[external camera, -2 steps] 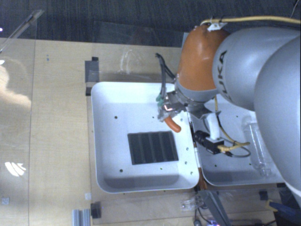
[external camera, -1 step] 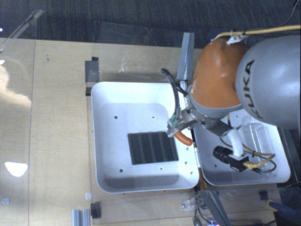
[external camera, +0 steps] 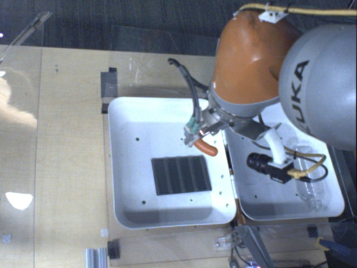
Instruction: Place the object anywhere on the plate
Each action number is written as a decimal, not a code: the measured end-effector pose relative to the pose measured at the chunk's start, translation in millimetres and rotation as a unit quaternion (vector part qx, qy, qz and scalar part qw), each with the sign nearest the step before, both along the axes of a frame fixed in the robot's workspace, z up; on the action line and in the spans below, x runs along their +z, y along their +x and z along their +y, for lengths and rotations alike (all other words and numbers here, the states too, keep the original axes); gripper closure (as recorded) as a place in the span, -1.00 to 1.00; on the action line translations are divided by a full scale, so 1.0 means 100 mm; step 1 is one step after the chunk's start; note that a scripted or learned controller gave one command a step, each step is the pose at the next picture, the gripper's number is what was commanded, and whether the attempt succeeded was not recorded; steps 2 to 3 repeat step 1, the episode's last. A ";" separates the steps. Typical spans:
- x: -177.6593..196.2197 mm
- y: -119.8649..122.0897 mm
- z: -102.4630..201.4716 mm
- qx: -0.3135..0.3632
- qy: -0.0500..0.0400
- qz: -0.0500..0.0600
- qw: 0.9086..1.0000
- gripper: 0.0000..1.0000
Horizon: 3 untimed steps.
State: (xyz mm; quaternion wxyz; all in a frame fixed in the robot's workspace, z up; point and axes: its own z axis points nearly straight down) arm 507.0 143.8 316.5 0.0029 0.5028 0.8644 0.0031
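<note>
Starting at your left, the table [external camera: 61, 149] carries the left bin [external camera: 120, 166], and in it lies one dark ribbed plate [external camera: 181, 175] toward the near wall. Just beyond the plate's far right corner the gripper [external camera: 198, 134] is closed on one orange object [external camera: 207, 148], pinched at its upper end, the rest jutting out toward the bin's right wall. That is your risk. Let go here and it likely lands on bare bin floor beside the plate, or rolls along the ribs and off. An end-on pinch may also slip early. Further right sits the right bin [external camera: 334, 208] with one clear bottle [external camera: 308, 191], so two bins in all.
</note>
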 end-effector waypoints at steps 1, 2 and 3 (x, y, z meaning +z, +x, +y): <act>0.00 0.00 0.00 0.000 0.000 0.000 1.000 -1.00; 0.00 0.00 0.00 0.000 0.000 0.000 1.000 -1.00; 0.00 0.00 0.00 0.000 0.000 0.000 1.000 -1.00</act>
